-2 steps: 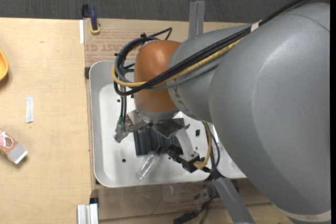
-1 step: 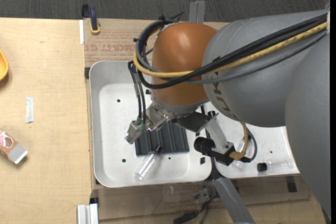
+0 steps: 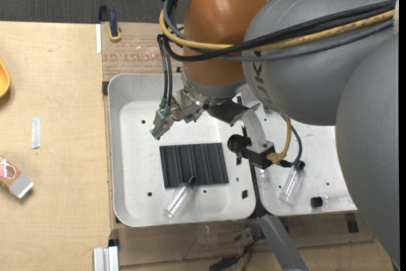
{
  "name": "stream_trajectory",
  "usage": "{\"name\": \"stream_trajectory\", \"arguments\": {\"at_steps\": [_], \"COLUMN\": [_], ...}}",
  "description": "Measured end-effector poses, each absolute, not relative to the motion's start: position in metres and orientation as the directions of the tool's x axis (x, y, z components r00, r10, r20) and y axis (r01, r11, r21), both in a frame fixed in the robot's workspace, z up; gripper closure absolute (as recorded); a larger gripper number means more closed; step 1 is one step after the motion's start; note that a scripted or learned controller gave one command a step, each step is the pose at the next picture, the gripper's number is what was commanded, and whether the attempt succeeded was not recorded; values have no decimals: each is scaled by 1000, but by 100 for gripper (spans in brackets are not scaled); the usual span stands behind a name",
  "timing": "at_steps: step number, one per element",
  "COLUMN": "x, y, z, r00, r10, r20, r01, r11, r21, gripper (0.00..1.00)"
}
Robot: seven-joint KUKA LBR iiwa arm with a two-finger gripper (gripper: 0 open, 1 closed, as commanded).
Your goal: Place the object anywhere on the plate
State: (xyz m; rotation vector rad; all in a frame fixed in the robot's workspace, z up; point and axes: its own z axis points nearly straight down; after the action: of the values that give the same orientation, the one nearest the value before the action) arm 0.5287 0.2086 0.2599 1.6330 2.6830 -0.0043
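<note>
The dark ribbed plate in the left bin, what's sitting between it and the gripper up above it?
Nothing: in the camera view, bare white bin floor separates the gripper from the dark ribbed plate.

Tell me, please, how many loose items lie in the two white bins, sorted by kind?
Clear plastic tubes: 2, one in the left bin and one in the right bin
Dark ribbed plates: 1
Small black pieces: 1
Total: 4

Small black block (image 3: 316,202) in right bin (image 3: 330,205); wrapped packet (image 3: 14,178) on bench (image 3: 57,85) at left.
</note>
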Motion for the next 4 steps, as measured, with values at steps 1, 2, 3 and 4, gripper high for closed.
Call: {"name": "stream_trajectory", "arguments": {"at_steps": [1, 2, 3, 4], "x": [495, 544, 628, 628], "y": [192, 179, 191, 191], "z": [175, 189, 91, 91], "r00": [-196, -50, 226, 226], "r10": [981, 999, 974, 974], "r20": [-2, -3, -4, -4], "r01": [981, 999, 974, 974], "r11": [196, 50, -226, -226], "r21": [-5, -3, -2, -2], "gripper": [0, 0, 0, 0]}}
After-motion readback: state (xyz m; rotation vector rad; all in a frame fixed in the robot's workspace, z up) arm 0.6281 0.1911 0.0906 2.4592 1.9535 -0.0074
